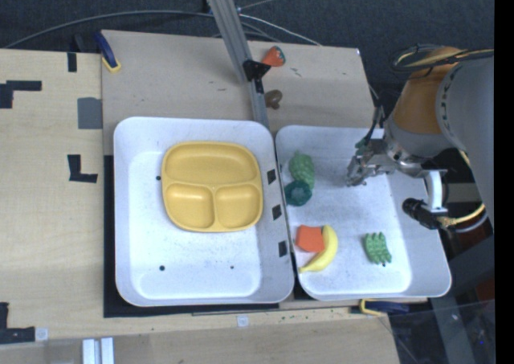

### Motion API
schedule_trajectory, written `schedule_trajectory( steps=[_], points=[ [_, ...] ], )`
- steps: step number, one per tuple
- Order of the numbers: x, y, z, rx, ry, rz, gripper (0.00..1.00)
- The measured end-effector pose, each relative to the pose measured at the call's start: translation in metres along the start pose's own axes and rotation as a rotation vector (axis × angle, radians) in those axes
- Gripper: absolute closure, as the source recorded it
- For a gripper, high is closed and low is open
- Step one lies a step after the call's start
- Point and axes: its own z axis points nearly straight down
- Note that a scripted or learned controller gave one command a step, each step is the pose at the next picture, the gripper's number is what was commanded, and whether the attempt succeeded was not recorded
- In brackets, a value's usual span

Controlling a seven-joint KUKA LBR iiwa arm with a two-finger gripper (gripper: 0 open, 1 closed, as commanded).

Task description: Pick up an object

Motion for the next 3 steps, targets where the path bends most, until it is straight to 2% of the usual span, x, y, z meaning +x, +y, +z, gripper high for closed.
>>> schedule_trajectory(
  steps=[2, 3],
  points=[
    [-0.010, 0.006, -0.125, -0.009, -0.002, 0.002, 1.00],
    [-0.010, 0.006, -0.150, -0.005, 0.000, 0.002, 1.00]
  ],
)
